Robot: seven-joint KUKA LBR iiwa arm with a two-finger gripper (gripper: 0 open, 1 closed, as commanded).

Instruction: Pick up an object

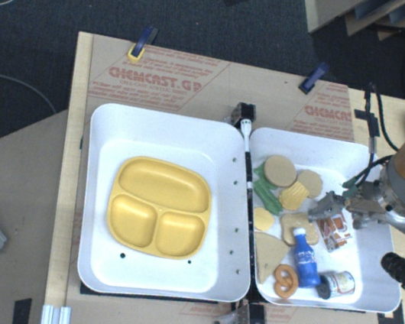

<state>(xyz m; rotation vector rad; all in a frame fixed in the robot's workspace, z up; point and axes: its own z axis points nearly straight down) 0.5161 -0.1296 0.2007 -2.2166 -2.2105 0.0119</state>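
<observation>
My gripper (331, 209) hangs over the middle of the right bin (364, 301), on the grey arm that reaches in from the right. Just below it lies a red and white packet (336, 234). To its left lie two tan round discs (279, 171), a yellow ridged piece (294, 196) and a green item (263, 189). Nearer the front are a blue bottle (304, 262), a pretzel (285, 280) and a small can (339, 282). Pale tan flat pieces (267, 252) lie by the bin's left wall. I see nothing held in the gripper.
The left bin (99, 178) holds a yellow divided plate (160, 206). Both bins rest on a cardboard sheet (201, 80) held by clamps at the back. Cables run along the bench's right side (373, 118).
</observation>
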